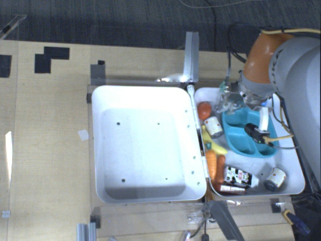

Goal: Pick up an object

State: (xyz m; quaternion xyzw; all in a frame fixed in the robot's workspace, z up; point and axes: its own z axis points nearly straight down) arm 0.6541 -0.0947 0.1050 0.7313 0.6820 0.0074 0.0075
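Gripper (231,100) low over right bin (293,182), above blue tray (239,137) rim | you can't tell its jaw state | candidates: small can (213,126), carrot (211,165), crowded together | risk: you snag the tray edge or nudge neighbours

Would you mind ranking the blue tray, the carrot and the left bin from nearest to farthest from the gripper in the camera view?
The gripper is at the right bin's far end.
1. Blue tray: just below the gripper, in the right bin.
2. Carrot: along the right bin's left wall, toward the near end.
3. Left bin: across the divider, to the left.
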